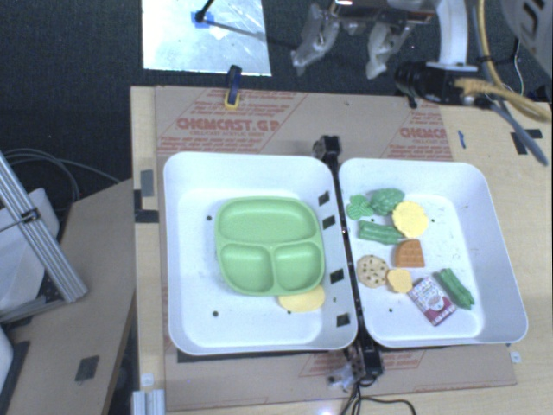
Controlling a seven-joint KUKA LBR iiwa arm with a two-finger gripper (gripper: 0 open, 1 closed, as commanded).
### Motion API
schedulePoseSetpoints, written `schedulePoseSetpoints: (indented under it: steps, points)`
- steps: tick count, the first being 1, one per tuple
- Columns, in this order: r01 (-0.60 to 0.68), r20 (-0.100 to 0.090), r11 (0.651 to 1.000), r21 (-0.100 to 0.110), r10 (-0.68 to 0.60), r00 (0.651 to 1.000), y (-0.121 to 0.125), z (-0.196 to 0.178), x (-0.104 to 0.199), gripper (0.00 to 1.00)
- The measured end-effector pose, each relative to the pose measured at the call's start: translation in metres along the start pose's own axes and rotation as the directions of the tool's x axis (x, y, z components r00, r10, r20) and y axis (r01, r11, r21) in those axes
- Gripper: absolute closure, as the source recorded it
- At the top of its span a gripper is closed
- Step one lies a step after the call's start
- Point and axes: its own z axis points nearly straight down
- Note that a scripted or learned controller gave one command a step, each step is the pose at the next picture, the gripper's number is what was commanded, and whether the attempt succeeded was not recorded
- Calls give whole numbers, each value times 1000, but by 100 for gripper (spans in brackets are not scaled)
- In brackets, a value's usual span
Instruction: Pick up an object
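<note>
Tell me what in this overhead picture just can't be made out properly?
- Yellow flat piece: partly tucked under the green divided plate, so its full shape is hidden.
- Arm: cut off by the top edge; just the hand and wrist are in view.
- Small red packet: its print is too small to read.
- Green toy foods: bunched together, so their outlines blur.

A robotics lab: two white bins (259, 167) clamped on a protective-papered bench (285, 115), loose cables (505, 98), aluminium framing (34, 240).
</note>
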Motion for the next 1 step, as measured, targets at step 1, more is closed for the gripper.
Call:
schedulePoseSetpoints:
  steps: [1]
  points:
    - [0, 4, 1000, 22, 0, 1000, 57, 132, 70, 0]
